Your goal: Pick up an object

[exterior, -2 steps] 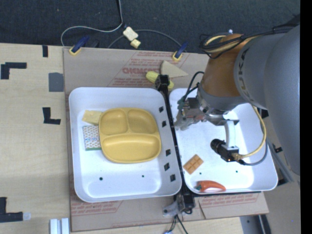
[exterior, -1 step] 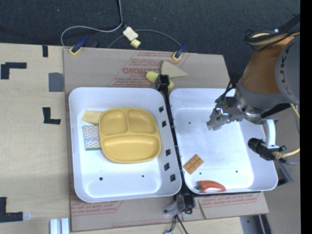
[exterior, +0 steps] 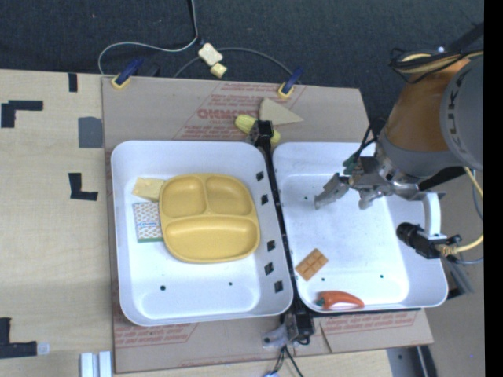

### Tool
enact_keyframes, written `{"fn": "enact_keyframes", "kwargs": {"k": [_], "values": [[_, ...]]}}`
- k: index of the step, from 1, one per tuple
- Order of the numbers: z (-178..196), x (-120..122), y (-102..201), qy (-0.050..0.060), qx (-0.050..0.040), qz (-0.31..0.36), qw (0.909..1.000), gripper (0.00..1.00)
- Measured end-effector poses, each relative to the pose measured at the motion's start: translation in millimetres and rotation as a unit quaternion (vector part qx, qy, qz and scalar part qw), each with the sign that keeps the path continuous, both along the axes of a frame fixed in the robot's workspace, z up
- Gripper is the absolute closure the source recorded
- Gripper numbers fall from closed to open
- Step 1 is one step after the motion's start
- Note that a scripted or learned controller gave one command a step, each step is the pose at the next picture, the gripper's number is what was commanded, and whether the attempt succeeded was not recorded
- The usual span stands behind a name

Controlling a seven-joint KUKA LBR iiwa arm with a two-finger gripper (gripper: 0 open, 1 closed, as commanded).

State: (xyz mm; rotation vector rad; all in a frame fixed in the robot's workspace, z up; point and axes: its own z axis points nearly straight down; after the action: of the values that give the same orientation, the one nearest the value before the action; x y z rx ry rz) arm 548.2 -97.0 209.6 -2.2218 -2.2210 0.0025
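1. The pincer (exterior: 347, 194) hangs over the upper middle of the right bin (exterior: 393, 285), its two grey fingers (exterior: 330, 192) spread apart and pointing down and to the left; nothing sits between them.
2. Behind it the arm (exterior: 428, 116), grey with an orange band, reaches in from the right, and a black cable end (exterior: 416, 238) hangs just below the wrist over the bin's right rim.
3. Below the pincer, well apart from it, a small brown waffle-patterned piece (exterior: 311, 265) lies flat on the right bin's floor near its left wall.
4. Near the front rim of the same bin lies an orange carrot-shaped toy (exterior: 343, 299) with a green tip at its left end.
5. The left bin (exterior: 196, 301) holds a yellow divided plate (exterior: 209, 217), which takes up most of its middle.
6. Just beside the plate's left edge lie a pale yellow flat piece (exterior: 147, 187) and, under it, a small patterned card (exterior: 146, 221).
7. Both bins rest on a cardboard sheet (exterior: 157, 108) on the wooden desk (exterior: 47, 258), with a yellow clamp (exterior: 255, 126) at the back where the bins meet.
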Motion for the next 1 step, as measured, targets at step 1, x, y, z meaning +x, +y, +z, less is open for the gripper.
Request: {"fn": "enact_keyframes", "kwargs": {"k": [1], "values": [[-129.4, -62.7, -14.0, 0.000, 0.0003, -0.001, 1.0000, 0.00]]}}
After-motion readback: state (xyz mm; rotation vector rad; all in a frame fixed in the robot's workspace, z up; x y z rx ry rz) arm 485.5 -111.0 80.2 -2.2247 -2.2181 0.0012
